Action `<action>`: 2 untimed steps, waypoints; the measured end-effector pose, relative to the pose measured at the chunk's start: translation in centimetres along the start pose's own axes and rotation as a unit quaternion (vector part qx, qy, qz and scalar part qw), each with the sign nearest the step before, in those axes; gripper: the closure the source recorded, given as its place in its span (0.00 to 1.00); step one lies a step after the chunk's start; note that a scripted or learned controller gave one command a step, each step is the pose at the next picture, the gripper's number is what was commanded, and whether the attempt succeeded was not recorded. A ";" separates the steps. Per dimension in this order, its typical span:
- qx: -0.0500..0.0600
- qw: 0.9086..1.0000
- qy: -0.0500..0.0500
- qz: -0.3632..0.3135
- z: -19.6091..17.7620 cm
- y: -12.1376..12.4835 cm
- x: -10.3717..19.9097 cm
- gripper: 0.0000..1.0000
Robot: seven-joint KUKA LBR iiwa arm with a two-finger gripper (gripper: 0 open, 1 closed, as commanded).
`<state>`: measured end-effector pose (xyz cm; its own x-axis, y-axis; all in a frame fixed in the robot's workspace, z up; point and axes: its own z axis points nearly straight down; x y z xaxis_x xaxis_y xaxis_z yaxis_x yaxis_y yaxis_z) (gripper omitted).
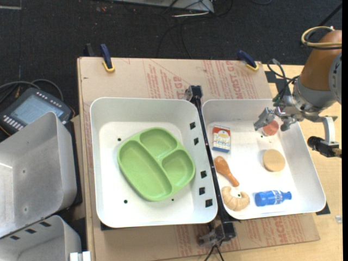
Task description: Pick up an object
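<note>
Claw (270, 122) sits over the upper right part of the right bin (310, 162), arm reaching in from the right. A small red object (271, 127) shows right at the claw tips, between the fingers as far as I can tell, so it looks clamped on that. Can't tell if the object is lifted off the bin floor or touching it.

Other items in the right bin: small carton (221, 138) to the left of the claw, tan round disc (274, 160) just below it, drumstick toy (225, 170) lower left, croissant toy (236, 199) and blue bottle (273, 198) lying on its side near the front edge, all apart from the claw.

Left bin (103, 118) holds a green divided plate (156, 163). Both bins sit on the cardboard-covered tabletop (141, 75).
</note>
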<state>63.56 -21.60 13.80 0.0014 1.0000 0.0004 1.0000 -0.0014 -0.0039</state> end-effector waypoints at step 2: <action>-0.004 1.000 -0.001 -0.002 3.4 0.2 0.1 1.00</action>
<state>63.72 -21.50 10.35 -0.0025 1.0000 -0.0021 1.0000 0.0025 0.0035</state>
